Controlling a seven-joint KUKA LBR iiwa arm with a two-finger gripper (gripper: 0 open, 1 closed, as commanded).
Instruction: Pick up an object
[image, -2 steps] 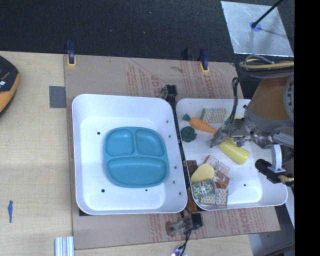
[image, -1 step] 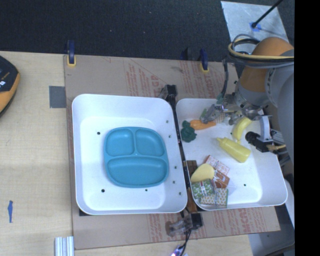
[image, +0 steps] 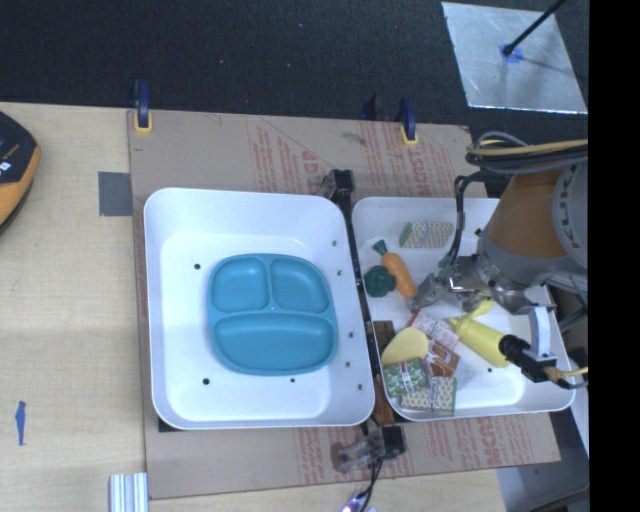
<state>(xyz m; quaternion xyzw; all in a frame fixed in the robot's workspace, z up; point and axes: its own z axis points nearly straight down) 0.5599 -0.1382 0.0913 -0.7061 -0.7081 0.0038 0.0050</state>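
The right bin (image: 470, 402) holds several small things: a toy carrot (image: 398, 271) with a dark green top (image: 378, 282), a pale yellow piece (image: 404, 346), a yellow toy (image: 480, 339) with a black end, green-printed packets (image: 418, 385) and a patterned card (image: 430, 234) at the back. My gripper (image: 440, 287) reaches in from the right and sits low over the bin's middle, just right of the carrot and above a small wrapped packet (image: 438, 335). I see nothing between its fingers. The arm's orange band (image: 525, 222) hides the bin's back right.
The left bin (image: 165, 300) holds a blue divided plate (image: 272, 312). Black clamps sit in the gap between the bins at the back (image: 339, 184) and the front (image: 385, 440). A yellow and black device (image: 14, 165) lies at the far left of the bench.
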